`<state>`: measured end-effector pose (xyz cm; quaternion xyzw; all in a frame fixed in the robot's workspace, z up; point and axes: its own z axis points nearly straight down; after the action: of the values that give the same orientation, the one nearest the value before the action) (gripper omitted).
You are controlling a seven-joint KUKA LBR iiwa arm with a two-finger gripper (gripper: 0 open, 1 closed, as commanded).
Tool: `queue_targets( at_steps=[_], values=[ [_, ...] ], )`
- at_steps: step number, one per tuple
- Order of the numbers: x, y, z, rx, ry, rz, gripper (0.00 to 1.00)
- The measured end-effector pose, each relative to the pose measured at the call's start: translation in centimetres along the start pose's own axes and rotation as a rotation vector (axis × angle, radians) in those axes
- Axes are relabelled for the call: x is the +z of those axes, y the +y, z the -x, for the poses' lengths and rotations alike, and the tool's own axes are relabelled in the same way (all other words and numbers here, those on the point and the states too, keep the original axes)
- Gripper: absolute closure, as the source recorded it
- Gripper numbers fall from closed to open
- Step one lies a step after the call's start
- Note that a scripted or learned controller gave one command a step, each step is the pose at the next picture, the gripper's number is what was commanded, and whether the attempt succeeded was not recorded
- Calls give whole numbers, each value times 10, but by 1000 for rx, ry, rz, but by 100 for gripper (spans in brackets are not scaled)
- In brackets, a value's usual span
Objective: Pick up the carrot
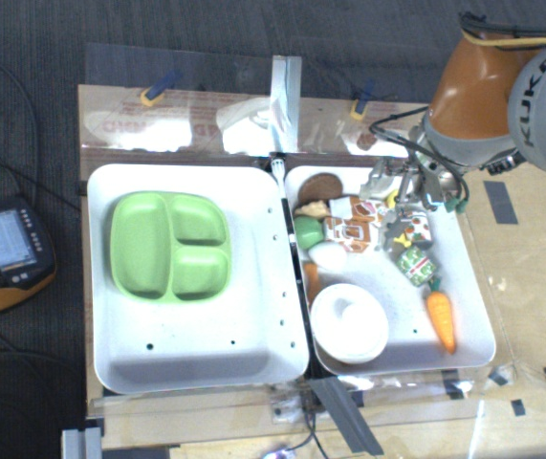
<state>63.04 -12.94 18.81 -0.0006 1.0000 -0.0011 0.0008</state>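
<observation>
The carrot (442,320), orange with a green top, lies near the right wall of the right bin (473,347), close to its front corner. My gripper (408,196) hovers over the back of the same bin, well behind the carrot, above a cluster of small packets. The carrot is free, with nothing touching it from above.
The right bin also holds a white bowl (349,322) at the front, a green and white packet (417,266) just behind the carrot, a green ball (308,232), a brown item (319,188) and printed cartons (354,229). The left bin (139,347) holds a green divided tray (169,246).
</observation>
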Motion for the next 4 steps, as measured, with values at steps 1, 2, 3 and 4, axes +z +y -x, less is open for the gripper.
queue_targets(
  at_steps=[1, 2, 3, 4],
  values=[
    [98, -75, -34, 102, -11, -1, 0],
    [97, -94, -71, 93, -12, -2, 0],
    [97, -81, -132, 57, -13, -3, 0],
    [96, -70, -140, 84, -19, -6, 0]
  ],
)
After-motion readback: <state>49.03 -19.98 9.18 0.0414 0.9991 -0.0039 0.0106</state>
